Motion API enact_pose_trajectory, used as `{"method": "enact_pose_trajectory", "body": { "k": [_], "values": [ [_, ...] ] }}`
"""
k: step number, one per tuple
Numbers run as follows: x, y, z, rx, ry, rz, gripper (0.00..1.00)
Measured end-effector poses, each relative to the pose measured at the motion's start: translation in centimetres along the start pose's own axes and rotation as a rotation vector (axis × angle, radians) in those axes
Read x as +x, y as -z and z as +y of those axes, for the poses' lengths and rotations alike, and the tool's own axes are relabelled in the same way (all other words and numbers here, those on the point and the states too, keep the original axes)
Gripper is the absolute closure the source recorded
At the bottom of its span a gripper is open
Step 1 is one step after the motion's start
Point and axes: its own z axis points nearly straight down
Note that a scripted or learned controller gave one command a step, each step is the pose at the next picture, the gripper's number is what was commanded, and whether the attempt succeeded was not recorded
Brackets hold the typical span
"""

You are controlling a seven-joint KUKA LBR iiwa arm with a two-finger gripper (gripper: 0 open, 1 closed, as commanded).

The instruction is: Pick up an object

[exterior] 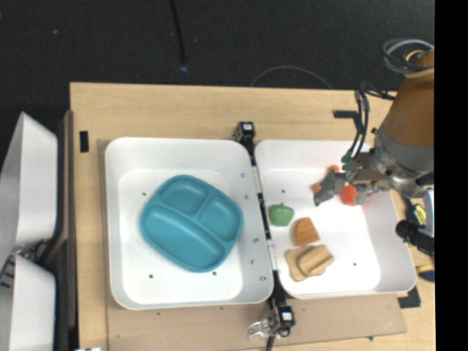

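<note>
In the right bin [365, 269] lie a small green round object [280, 213], an orange wedge-shaped piece [306, 231] and a tan bread-like piece [309, 260], all close together near the bin's left side. My gripper [333, 185] hangs over the bin's upper middle, up and to the right of the green object and apart from all three. A small red-orange blob [349, 194] shows right at the gripper head; I cannot tell whether it is a loose object or part of the gripper.
The left bin [124, 269] holds a teal divided plate [191, 221]. A divider wall with a black clamp [244, 131] separates the bins. The grey and orange arm [409, 123] covers the right bin's upper right corner. Cables [362, 123] hang beside it.
</note>
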Motion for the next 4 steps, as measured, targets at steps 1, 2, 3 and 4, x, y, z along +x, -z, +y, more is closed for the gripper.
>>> {"method": "enact_pose_trajectory", "body": {
  "k": [1,2,3,4],
  "values": [
    [0.0,0.6,0.2,-0.012,0.002,-0.002,0.0],
    [0.7,-4.6,0.8,-0.007,-0.002,-0.004,0.0],
    [0.0,-10.7,0.3,-0.004,-0.003,-0.003,0.0],
    [-0.3,-17.0,0.3,-0.007,-0.002,-0.004,0.0]
  ]
}}
